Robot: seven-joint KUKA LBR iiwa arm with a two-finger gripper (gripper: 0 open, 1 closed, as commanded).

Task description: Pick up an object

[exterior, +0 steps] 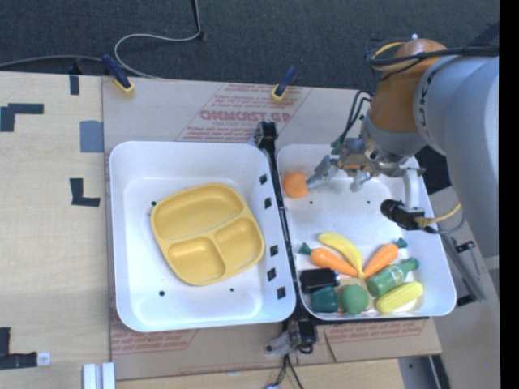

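My gripper (335, 177) hangs over the far part of the right bin (442, 258), open, with nothing between its fingers. Its left finger (317, 173) ends just right of a small orange ball (295, 185) lying by the bin's left wall; I cannot tell if they touch. At the near end of that bin lie a yellow banana (342, 250), two carrots (332, 259) (381, 257), a green bottle (392, 275), a yellow corn-like piece (399, 297), a green ball (353, 299), a black block (319, 279) and a dark green piece (324, 301).
The left bin (130, 217) holds a yellow divided plate (208, 232). A black clamp strip (274, 217) runs along the wall between the bins. The grey arm (454, 112) with its orange band (397, 96) and a black cable fitting (399, 212) overhangs the right bin's far right side.
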